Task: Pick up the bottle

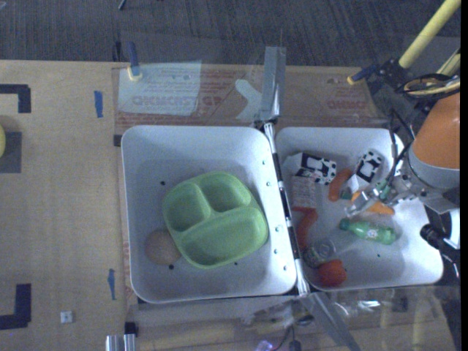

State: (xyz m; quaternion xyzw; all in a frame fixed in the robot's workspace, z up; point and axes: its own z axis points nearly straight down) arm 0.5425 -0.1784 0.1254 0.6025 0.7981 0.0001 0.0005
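The gripper [371,197] hangs low over the right bin [417,265], near the middle of it and toward its right edge, at the end of the grey arm with its orange band [442,134] that comes in from the right. Its metal parts blur together at this size, so one cannot tell how it is set, nor whether it touches anything.

Just beneath the gripper, toward the bin's front edge, lies the green bottle [368,230], on its side and stretched roughly left to right, resting on the bin floor. A small orange piece [382,209] lies between bottle and gripper, close to both.

Farther out, a black-and-white box [316,167] and a smaller one like it [369,165] sit near the back edge, with an orange carrot-like thing [338,186] between them. A red strip [303,225] runs along the left edge. A round metal can [320,253] and a red tomato-like ball [333,272] sit near the front edge, left of the bottle.

The left bin [139,167] holds a green divided tray [214,218] near its middle, and a tan ball [161,247] touches the tray's front left side.
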